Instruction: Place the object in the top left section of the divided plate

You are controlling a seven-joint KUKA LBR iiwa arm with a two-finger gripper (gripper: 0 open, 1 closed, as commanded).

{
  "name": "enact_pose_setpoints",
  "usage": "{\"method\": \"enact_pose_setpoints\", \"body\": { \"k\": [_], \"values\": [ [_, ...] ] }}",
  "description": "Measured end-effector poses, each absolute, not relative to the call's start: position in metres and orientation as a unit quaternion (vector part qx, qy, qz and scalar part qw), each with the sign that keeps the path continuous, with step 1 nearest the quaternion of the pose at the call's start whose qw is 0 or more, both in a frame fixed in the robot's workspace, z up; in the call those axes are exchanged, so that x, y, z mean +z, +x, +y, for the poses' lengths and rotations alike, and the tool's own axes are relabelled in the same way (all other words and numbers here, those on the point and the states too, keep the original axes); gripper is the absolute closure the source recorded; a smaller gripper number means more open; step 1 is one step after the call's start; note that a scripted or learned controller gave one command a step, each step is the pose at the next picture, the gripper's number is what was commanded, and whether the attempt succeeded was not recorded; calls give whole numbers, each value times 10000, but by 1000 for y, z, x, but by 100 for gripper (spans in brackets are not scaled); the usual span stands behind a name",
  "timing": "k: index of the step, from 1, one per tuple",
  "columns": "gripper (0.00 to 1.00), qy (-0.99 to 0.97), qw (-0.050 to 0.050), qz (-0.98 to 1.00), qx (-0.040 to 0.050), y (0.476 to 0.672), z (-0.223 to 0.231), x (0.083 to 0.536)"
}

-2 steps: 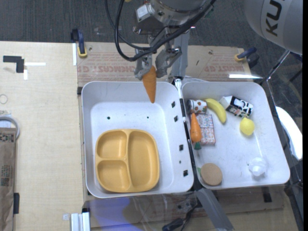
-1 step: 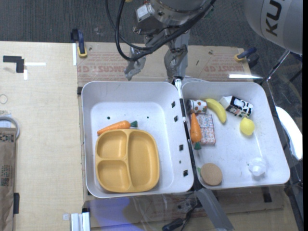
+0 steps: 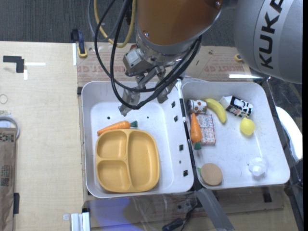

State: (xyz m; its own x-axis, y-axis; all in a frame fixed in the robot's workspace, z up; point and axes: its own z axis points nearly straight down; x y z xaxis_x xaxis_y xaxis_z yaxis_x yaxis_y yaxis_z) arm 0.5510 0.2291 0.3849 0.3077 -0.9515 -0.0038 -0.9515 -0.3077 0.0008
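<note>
A yellow divided plate [image 3: 142,163] lies at the front of the left bin [image 3: 91,105]. It has two small sections on its left and one large section on its right, all bare. An orange carrot [image 3: 114,126] with a green stub lies on the bin floor, just beyond the plate's top left rim and touching or nearly touching it. My gripper [image 3: 143,103] hangs over the back of the left bin, up and to the right of that carrot. It is open, with nothing between its fingers.
The right bin [image 3: 269,105] holds a second carrot [image 3: 195,129], a pinkish box [image 3: 207,128], a banana [image 3: 217,110], a lemon [image 3: 247,126], a black-and-white carton [image 3: 238,106], a brown round cookie [image 3: 211,173] and a small white item [image 3: 257,168]. Black cables [image 3: 113,76] trail from the wrist.
</note>
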Motion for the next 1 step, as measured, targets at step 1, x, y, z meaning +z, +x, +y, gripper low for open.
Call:
{"method": "enact_pose_setpoints", "body": {
  "k": [1],
  "values": [
    [0, -7622, 0, 6473, 13, 519, 220, 215]
  ]
}}
